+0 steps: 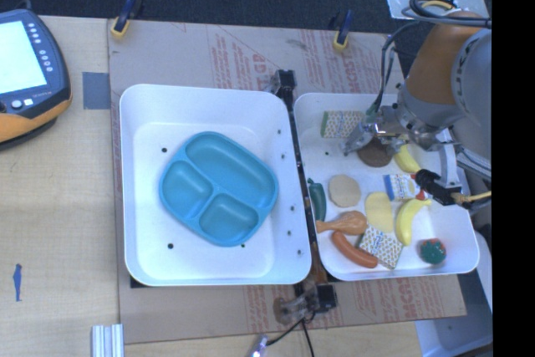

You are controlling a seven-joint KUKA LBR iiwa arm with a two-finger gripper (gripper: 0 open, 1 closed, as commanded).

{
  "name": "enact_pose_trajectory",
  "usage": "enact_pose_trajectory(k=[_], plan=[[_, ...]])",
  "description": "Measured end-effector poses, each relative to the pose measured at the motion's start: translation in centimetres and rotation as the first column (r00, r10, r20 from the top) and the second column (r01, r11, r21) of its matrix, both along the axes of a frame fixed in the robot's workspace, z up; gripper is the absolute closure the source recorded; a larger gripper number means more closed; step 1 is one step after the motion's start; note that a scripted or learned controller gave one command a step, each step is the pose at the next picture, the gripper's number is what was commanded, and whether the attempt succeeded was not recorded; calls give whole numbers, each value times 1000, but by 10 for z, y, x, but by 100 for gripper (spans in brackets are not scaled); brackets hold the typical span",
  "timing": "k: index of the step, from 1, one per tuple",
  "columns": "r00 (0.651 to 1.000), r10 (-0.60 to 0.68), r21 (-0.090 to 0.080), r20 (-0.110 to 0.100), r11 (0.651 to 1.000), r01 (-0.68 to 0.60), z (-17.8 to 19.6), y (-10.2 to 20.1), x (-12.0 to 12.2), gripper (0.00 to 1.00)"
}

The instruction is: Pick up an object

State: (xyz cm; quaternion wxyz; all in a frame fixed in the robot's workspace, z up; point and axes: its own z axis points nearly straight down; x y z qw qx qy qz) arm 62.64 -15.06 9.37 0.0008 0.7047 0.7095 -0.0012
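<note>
Two-finger gripper [374, 138], opening indiscernible, poised over the right white bin [465, 262]; round brown disc-shaped object [375, 153] directly below, at 6 o'clock

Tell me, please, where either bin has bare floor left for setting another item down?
The left bin has bare white floor all round the blue divided tray, widest along its near wall and left side. The right bin is crowded: toy foods fill its middle and near half, and the gripper sits over its far end.
</note>
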Motion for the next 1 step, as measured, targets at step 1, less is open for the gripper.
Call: enact_pose_trajectory(k=[1], plan=[[1000, -2, 3, 1, 1000, 2, 0, -21, 31, 0]])
